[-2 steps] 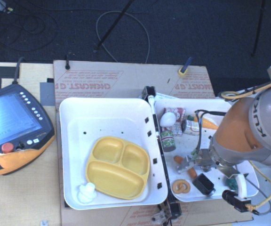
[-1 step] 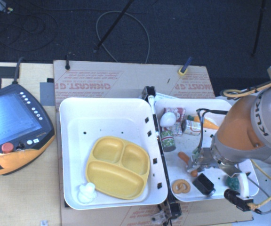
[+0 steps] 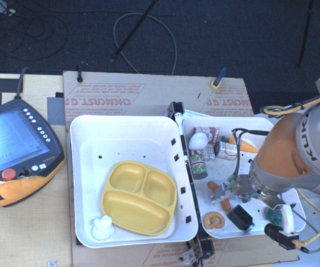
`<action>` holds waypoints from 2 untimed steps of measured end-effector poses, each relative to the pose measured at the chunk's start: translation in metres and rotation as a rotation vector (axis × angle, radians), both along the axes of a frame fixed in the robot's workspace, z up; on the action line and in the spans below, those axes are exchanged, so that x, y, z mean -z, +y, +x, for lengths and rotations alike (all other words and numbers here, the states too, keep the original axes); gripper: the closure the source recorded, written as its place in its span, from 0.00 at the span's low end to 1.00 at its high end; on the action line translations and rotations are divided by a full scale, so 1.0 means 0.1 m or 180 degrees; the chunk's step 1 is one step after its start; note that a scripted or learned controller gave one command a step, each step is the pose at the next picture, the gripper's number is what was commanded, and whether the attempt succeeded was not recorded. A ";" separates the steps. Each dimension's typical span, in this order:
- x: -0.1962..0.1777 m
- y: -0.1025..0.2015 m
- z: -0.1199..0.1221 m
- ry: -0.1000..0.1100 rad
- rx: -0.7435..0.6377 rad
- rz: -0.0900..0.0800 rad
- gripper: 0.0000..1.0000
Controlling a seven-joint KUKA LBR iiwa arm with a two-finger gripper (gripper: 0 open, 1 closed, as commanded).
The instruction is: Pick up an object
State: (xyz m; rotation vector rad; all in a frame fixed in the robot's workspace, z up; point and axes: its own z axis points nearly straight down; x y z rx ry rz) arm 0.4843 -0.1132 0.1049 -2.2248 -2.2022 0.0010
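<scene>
The grey KUKA arm with its orange band point(image 3: 285, 149) comes in from three o'clock and covers much of the right-hand shallow white bin point(image 3: 260, 122), while the left-hand shallow white bin point(image 3: 93, 132) carries a yellow three-compartment plastic plate point(image 3: 140, 196) near its six o'clock edge, with a small white crumpled lump point(image 3: 101, 227) touching the plate's seven o'clock corner. Outside the bins, at nine o'clock on the bench, lies a grey-and-orange teach pendant with a lit screen point(image 3: 15, 149). The two-finger gripper point(image 3: 232, 189) hangs low at the middle of the right bin; whether its pincer is spread or closed cannot be told from this slant, and nothing is visibly held between its tips. Around it lie the candidates: a black rectangular block point(image 3: 240, 217) just toward five o'clock of the gripper, a tan pretzel-shaped toy point(image 3: 214, 221) at seven o'clock, a small orange oval piece point(image 3: 225, 204) just below it, a small red round piece point(image 3: 212, 186) at nine o'clock, and a white egg-shaped object point(image 3: 198, 141) toward eleven o'clock, near the bin's far-left corner. The orange piece, nearest the tips, looks light and stiff but smooth and rounded, so it would likely slip unless pinched squarely across its short axis; the black block, with flat parallel sides, probably offers the surer hold.
</scene>
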 end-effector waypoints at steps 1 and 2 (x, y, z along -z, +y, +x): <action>0.19 0.10 0.22 -0.0003 -0.0035 -0.0016 0.00; 0.08 0.10 0.23 -0.0009 -0.0029 -0.0005 1.00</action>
